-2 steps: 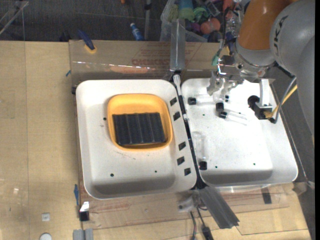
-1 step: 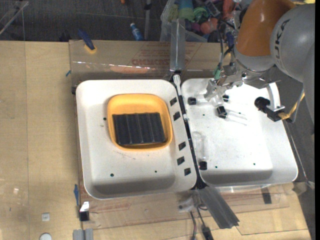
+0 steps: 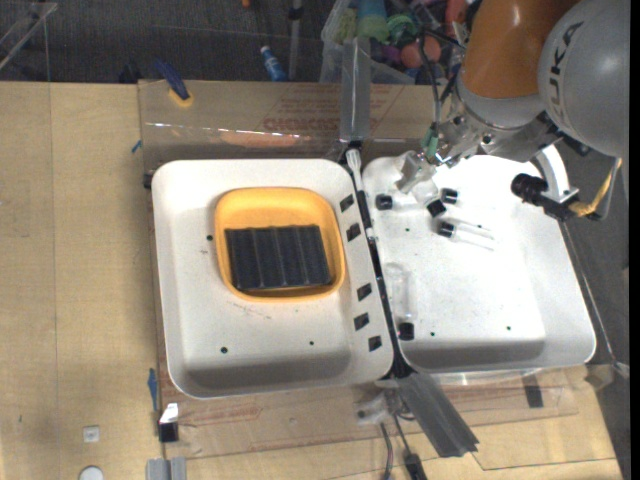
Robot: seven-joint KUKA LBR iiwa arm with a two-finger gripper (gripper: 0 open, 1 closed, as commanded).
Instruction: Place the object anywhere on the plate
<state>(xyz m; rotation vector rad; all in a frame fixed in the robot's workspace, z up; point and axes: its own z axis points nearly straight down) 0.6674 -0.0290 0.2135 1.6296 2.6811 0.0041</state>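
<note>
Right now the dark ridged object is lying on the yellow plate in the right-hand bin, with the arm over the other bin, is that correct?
Not quite: the camera view shows the yellow plate, with the dark ridged object on it, in the left-hand bin. The arm is over the right-hand bin.

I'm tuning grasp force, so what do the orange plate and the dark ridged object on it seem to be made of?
The orange plate looks like moulded plastic with a semi-gloss finish: uniform colour, rounded rim, soft highlights. The dark ridged object looks like matte black plastic or rubber, with parallel ribs and almost no shine; which of the two is unclear.
</note>
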